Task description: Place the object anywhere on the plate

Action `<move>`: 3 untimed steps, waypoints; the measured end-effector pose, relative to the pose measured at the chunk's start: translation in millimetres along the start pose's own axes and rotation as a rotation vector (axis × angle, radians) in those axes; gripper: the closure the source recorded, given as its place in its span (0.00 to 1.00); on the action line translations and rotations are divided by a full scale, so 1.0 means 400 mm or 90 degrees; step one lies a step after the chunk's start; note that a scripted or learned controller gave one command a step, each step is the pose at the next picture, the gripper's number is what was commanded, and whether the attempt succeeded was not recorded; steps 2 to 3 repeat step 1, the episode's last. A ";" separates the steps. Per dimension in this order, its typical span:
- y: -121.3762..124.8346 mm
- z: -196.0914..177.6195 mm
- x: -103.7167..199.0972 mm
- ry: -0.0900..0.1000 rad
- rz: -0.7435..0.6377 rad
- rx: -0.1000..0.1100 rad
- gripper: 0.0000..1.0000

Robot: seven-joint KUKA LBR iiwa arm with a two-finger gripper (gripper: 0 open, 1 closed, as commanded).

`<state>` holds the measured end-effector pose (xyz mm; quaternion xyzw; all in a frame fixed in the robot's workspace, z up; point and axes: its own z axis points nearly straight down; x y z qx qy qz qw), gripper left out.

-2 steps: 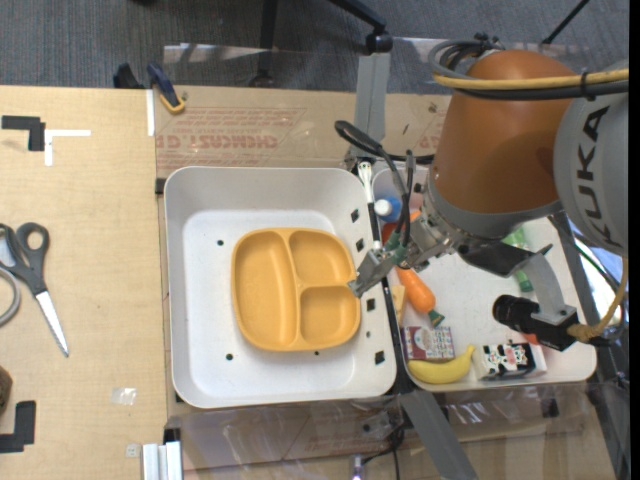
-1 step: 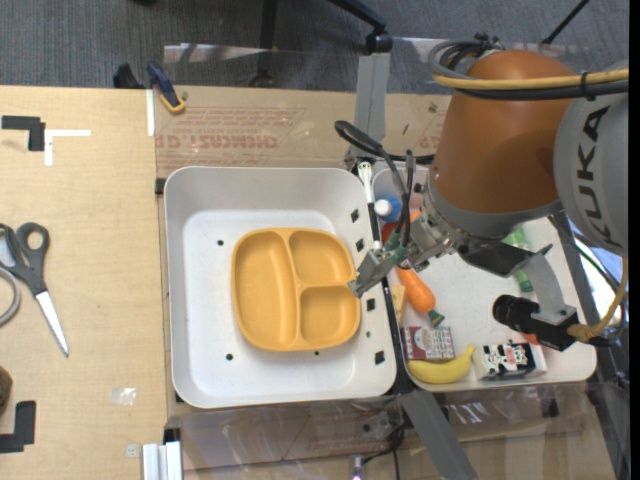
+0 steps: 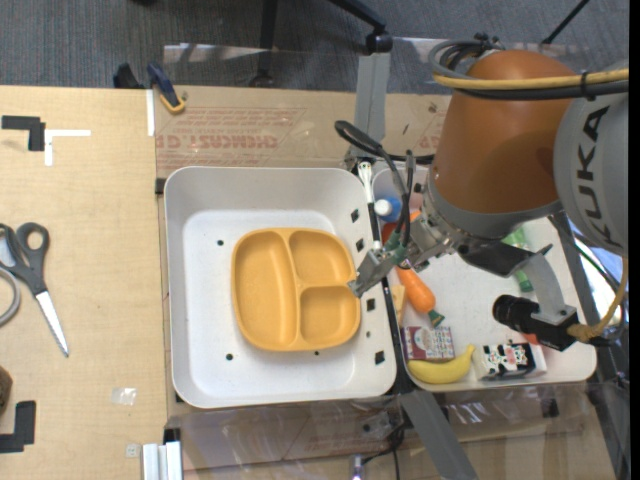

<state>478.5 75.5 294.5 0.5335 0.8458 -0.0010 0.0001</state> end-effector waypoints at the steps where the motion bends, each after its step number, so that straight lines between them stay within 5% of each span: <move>1: 0.000 0.000 0.000 0.000 0.000 0.000 0.00; 3: 0.000 0.000 0.000 0.000 0.000 0.000 0.00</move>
